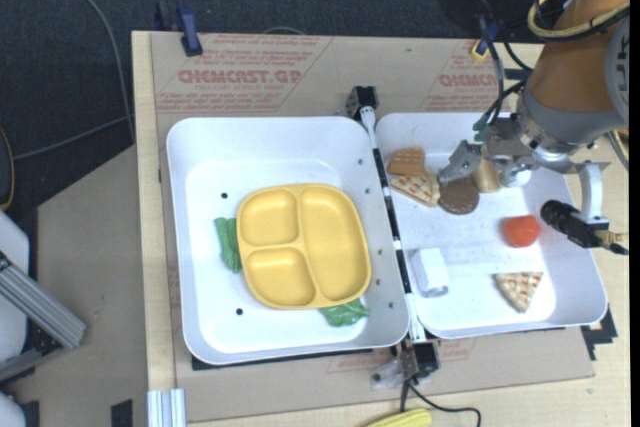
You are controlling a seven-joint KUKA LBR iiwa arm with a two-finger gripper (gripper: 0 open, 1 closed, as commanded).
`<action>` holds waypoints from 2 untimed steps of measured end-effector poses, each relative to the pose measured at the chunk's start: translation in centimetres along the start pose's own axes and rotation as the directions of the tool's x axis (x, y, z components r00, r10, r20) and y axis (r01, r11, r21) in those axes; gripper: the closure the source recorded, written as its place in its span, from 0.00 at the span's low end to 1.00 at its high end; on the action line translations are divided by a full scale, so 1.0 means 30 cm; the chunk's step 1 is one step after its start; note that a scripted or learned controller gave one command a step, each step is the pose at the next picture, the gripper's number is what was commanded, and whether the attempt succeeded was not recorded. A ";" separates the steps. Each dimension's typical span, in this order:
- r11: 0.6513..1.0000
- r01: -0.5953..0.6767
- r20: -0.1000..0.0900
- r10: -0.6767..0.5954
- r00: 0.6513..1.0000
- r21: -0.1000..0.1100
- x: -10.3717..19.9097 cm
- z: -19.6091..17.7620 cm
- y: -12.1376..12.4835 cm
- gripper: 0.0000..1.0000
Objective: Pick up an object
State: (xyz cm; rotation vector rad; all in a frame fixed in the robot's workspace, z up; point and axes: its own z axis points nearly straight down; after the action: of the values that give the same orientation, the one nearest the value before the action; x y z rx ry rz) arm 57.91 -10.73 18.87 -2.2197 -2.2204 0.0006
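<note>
The right bin (585, 290) holds several food items. A brown round disc (460, 200) lies near its upper middle, with a tan toast piece (406, 161) and a criss-crossed wedge (421, 188) to its left. A red ball-like item (520, 231) sits to the right, a pizza slice (519, 288) at the lower right, and a white block (431, 271) at the lower left. My gripper (476, 172) hangs low just above and right of the brown disc, close to it. A small tan object (488, 178) shows at the gripper tip; whether it is held is unclear.
The left bin (200, 165) carries a yellow three-compartment plate (300, 245), with green leafy pieces (228, 243) at its left edge and at its lower right (345, 314). A black clip divider (385, 205) runs between the bins. The arm's black cable fitting (572, 220) overhangs the right bin.
</note>
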 end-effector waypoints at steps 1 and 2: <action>1.000 -0.001 0.001 0.001 1.000 0.001 -0.194 0.124 0.007 0.00; 1.000 0.001 -0.002 -0.001 1.000 0.000 -0.362 0.347 -0.162 0.00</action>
State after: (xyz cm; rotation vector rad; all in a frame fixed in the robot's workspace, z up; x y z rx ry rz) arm 53.04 -21.57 8.45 -2.2176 -2.2207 -0.0018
